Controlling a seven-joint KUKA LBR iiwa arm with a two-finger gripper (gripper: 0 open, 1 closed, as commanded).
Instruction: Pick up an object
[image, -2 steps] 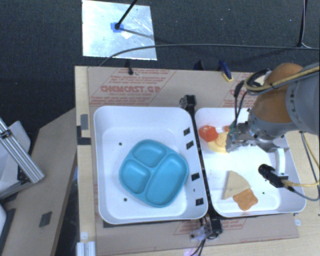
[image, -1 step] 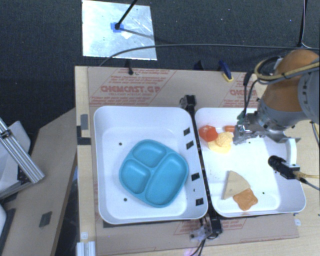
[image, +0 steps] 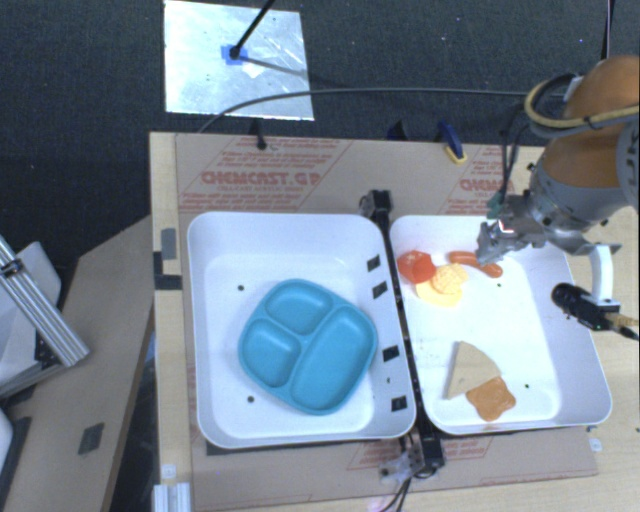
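Observation:
The right bin (image: 575, 330) holds several toy foods. A red round piece (image: 416, 265) lies at its upper left, with a yellow lumpy piece (image: 446, 286) beside it. A thin orange stick (image: 468, 260) lies just right of those. A beige wedge (image: 464, 367) and an orange chunk (image: 491, 398) sit near the front. My gripper (image: 492, 250) hangs low over the right end of the orange stick, at the top of the right bin.
A blue divided plate (image: 307, 344) fills the middle of the left bin (image: 215, 300). A black clamp (image: 583, 303) juts in over the right bin's right side. A central divider with black clips (image: 390, 300) separates the bins.

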